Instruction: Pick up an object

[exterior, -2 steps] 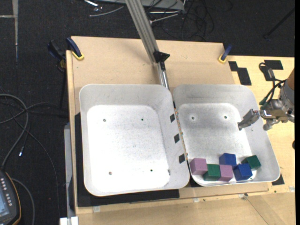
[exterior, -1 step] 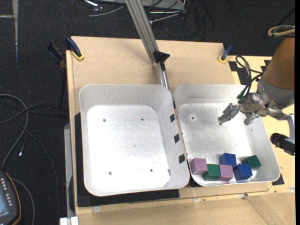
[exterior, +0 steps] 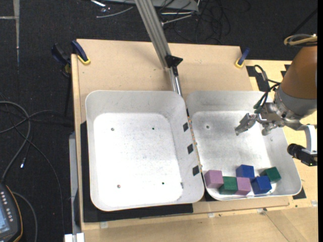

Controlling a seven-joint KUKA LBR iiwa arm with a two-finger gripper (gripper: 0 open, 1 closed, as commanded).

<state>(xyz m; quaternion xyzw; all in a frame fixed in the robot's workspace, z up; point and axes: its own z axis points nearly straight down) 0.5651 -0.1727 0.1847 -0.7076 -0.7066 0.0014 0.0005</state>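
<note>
Pick-up not yet begun.
Tool: open, empty, above right bin; blocks clustered untouched at near edge.

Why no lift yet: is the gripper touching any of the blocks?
Apart. The camera view shows the gripper over bare bin floor, with open white floor between it and the blocks clustered at the near edge.
</note>
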